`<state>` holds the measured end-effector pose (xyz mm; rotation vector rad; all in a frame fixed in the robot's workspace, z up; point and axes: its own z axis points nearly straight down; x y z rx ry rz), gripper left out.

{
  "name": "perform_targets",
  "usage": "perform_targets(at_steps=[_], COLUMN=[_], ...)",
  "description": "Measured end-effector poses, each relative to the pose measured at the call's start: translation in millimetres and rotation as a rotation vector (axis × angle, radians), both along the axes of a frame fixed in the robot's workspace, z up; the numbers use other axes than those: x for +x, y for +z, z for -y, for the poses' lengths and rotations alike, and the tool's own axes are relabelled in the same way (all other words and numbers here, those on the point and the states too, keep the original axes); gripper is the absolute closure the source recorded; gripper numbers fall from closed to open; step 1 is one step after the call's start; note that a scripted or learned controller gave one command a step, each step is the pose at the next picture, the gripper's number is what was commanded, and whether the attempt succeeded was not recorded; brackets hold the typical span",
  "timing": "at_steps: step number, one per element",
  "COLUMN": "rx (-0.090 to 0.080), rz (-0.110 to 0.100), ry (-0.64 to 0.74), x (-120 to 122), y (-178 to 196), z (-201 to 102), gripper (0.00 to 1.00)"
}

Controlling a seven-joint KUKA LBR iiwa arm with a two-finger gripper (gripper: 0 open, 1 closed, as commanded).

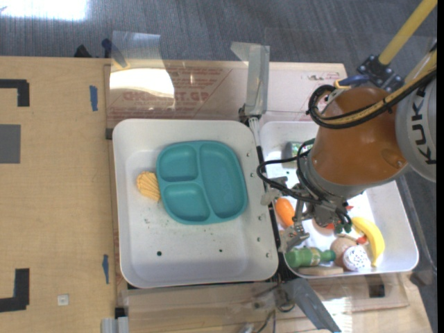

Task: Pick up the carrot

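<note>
At lower right of the frame, the claw [300,222] hangs just beside the carrot [284,211] in the right bin [409,245]; whether it is apart or together, I cannot tell.

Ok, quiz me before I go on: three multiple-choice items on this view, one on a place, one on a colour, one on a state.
1. The carrot lies in:
A. the right bin
B. the left bin
C. the tray

2. The divided tray is:
A. red
B. teal
C. black

3. The tray's compartments:
A. hold the banana
B. hold the carrot
C. hold nothing

Answers:
1 A, it lies by the right bin's left wall, under the arm.
2 B, plainly teal.
3 C, the banana lies in the right bin, the shell-shaped toy beside the tray.
</note>
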<state>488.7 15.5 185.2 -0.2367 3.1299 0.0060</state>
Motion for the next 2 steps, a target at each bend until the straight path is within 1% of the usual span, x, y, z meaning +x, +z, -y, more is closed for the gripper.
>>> perform_targets(at_steps=[1, 2], rx=[-0.003, 0.000], rz=[0.004, 0.000], ry=[-0.244, -0.197], x=[17, 13], y=[0, 0], z=[71, 6], gripper=[0.00, 0.00])
